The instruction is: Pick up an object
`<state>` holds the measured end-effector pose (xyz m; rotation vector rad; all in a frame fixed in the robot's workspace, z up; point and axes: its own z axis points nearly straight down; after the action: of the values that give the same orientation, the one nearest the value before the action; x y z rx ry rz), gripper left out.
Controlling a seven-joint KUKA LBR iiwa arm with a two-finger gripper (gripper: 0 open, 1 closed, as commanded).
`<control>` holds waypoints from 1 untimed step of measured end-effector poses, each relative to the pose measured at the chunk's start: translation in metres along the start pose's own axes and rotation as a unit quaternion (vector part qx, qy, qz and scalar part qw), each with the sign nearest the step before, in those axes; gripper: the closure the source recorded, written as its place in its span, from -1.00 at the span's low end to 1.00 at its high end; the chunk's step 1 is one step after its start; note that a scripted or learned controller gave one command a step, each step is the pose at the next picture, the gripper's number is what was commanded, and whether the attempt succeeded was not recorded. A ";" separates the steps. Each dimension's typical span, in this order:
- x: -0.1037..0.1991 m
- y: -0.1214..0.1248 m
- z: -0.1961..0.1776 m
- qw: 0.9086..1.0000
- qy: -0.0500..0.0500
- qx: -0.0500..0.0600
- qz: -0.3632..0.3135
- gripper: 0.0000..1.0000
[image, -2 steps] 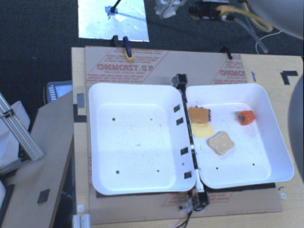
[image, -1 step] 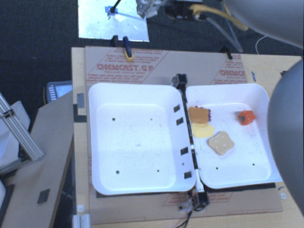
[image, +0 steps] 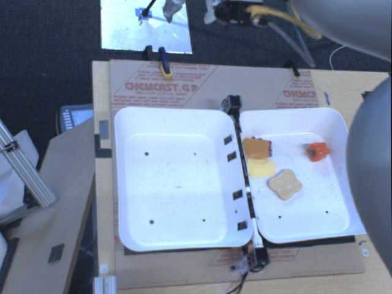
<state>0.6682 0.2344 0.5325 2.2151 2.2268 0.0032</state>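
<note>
Arm (image: 367,164) looms blurred over the right bin (image: 334,118)'s outer edge, gripper state cannot be told; bread slice (image: 285,184), orange piece (image: 317,152) lie untouched in the bin.

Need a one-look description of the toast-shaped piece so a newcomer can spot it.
Start at the right-hand white bin, which holds a cluster of small items. The toast slice is the lowest of these in the camera view, just below a flat yellow piece. It is pale tan and bread-shaped; the item with the purple edge is orange, and the red-orange piece sits apart.

Four food toys (image: 274,164) in right bin (image: 331,222)
</note>
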 end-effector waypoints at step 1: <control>0.001 0.000 -0.012 1.000 0.001 -0.001 -0.002 1.00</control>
<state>0.6680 0.2349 0.5444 2.2098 2.2305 0.0079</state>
